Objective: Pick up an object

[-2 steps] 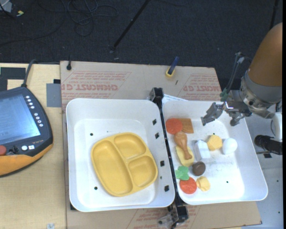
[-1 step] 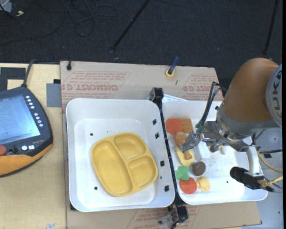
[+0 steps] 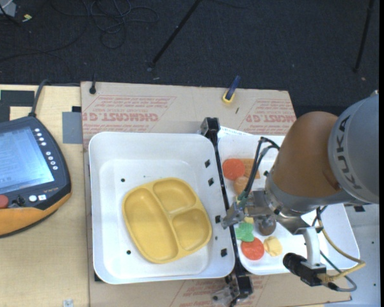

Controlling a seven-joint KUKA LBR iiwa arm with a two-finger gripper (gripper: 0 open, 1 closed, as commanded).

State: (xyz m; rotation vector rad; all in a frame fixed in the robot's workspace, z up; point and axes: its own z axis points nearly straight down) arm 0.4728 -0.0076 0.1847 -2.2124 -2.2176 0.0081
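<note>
The left bin (image 3: 105, 171) is a shallow tray of smooth white plastic with rounded corners, and in it lies a yellow divided plate (image 3: 166, 219), glossy and oval-ish, moulded into three compartments. It sits toward the bin's 5 o'clock corner, slightly turned.

The right bin (image 3: 349, 235) is the same white plastic, mostly covered by the arm (image 3: 320, 165), whose broad orange band and matte grey casing bulge in from 3 o'clock. Small plastic play-food pieces sit along this bin's left side: a round orange piece (image 3: 233, 168) at about 11 o'clock of the bin, a paler orange lump (image 3: 242, 183) just below it, a green leafy-looking piece (image 3: 244, 231) lower down, a round red piece (image 3: 253, 249) touching the green one's lower edge, and a small pale yellow piece (image 3: 273, 247) just to the red one's right.

The gripper (image 3: 246, 211) hangs at the wrist's lower left, right by the divider between the bins, just above the green piece. Its metal parts are dark and tangled with cables, so I cannot tell how the fingers stand, nor whether anything is between them.

Around the bench: brown cardboard (image 3: 147, 110) with red print under the bins, a grey-and-orange teach pendant (image 3: 22, 171) at 9 o'clock, a blue-and-yellow clamp (image 3: 230, 93) at 12 o'clock, and dark carpet (image 3: 179, 31) with cables beyond.
</note>
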